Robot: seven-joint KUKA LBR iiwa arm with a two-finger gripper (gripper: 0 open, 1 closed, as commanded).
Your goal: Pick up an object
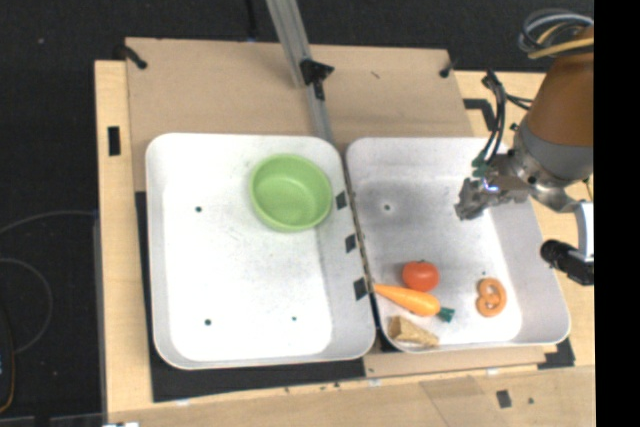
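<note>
I have the pincer (472, 203) hanging over the upper part of the right bin (400, 165), and from this slant I cannot tell how it is set, so I will not guess; nothing shows in its hold. My best target looks to be the carrot (408, 299), which lies below the pincer and to its left, near the bin's lower left corner. Its long axis runs across the bin, sloping slightly down toward the right, with the thin orange tip pointing left at the divider and the dark green stub pointing right. I judge it a light, stiff plastic toy, probably smooth and inclined to roll, so I would close across its thick middle, square to that axis. The tomato (421, 275) sits just above it, close enough to crowd one side of the grasp. A tan wedge (412, 332) lies just below the carrot, and an orange pretzel (490, 297) almost straight below the pincer.
</note>
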